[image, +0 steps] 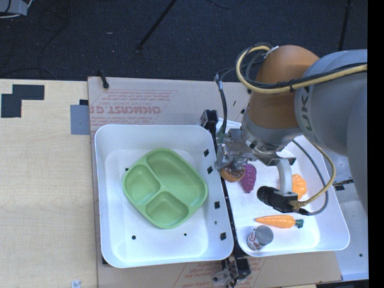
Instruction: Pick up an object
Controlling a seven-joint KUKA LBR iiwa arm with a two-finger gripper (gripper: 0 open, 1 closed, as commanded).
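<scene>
Arm (288, 77) over right bin (321, 236); gripper (230, 162) state unclear; one green plate (165, 188), one carrot (275, 221), one cup (260, 237).

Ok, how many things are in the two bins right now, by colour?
Green: 1, divided plate, left bin.
Purple: 1, grape bunch.
Orange: 2, carrot and a small lumpy piece.
Brown: 1, round piece at the gripper.
White: 1, small cup.
Total: 6.
</scene>
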